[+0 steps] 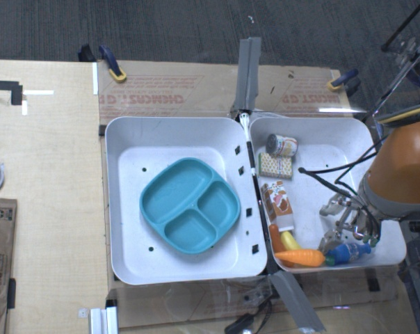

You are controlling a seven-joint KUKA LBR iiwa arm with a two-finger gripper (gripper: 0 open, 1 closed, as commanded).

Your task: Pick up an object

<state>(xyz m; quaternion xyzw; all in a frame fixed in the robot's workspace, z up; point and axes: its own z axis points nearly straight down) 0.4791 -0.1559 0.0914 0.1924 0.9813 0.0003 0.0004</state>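
A smooth teal plate (189, 205) with 3 hollows is lying in the left bin (119, 186). In the right bin (321, 127), a small can (282, 145), a waffled cracker (275, 165), a flat packet (279, 207) and a carrot (301, 257) are resting. The metal claw (345, 221) is hovering beside a blue bottle (349, 252); its grip cannot be told.

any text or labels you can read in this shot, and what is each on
"CHEMC37, GP" or close to it, red print seen upside down and partly blurred, on the cardboard sheet behind the bins.
A recycling-type symbol on the brown cardboard piece at the left edge; its wording is too small to read.
Print on the packet and the small can: too blurred to read.
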